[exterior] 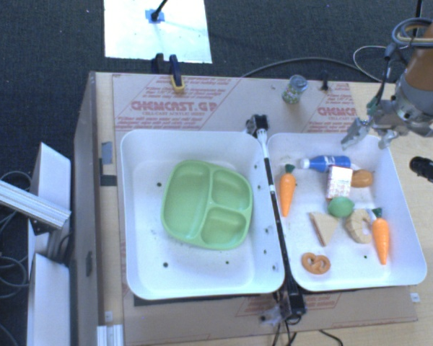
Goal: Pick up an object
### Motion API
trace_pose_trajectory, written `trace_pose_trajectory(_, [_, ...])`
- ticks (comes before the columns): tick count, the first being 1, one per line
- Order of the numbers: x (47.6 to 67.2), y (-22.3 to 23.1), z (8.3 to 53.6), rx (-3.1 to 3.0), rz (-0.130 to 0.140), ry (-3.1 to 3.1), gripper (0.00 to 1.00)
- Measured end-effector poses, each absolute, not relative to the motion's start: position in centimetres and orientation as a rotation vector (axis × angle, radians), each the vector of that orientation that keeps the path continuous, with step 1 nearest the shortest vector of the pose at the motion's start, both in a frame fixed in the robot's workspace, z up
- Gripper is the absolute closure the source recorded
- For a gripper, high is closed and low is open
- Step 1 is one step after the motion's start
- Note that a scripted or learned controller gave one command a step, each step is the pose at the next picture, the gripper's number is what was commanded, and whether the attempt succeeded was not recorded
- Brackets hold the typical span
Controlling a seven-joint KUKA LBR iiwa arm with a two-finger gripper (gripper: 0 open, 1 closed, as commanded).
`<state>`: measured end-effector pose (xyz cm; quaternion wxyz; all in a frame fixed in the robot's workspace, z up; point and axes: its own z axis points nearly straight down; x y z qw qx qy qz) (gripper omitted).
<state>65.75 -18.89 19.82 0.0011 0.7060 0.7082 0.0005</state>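
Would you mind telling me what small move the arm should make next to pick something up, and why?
Probably bring the hand down and toward the blue bottle. The hand hovers above the far edge of the right bin with nothing between its fingers, and the bottle is the nearest item, lying at the bin's far end beside the white carton.

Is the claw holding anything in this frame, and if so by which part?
Nothing is held. The claw hangs open over the far edge of the right bin, with no toy food between its fingers.
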Motion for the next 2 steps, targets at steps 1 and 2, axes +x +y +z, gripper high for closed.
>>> trace_pose_trajectory(1, [58.4,-15.7,9.8,2.22,0.0,2.223,0.0])
trace_pose_trajectory(2, [55.2,-12.5,8.4,2.22,0.001,2.223,0.0])
